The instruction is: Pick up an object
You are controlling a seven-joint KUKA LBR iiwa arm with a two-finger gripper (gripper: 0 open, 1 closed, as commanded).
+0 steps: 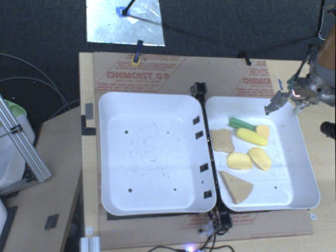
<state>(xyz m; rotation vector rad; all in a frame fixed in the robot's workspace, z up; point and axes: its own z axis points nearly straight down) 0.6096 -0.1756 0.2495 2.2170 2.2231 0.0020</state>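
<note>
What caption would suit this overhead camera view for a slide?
Robot claw hovers over the right bin's far corner, above toy corn, bread and other play food; left bin alongside.

white bins point(152, 101), yellow corn point(252, 136) — green stalk point(241, 123), tan wedge point(237, 186)

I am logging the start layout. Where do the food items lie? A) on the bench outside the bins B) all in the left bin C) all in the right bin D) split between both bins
C: the corn cob and the other food pieces all lie in the right bin.
</note>
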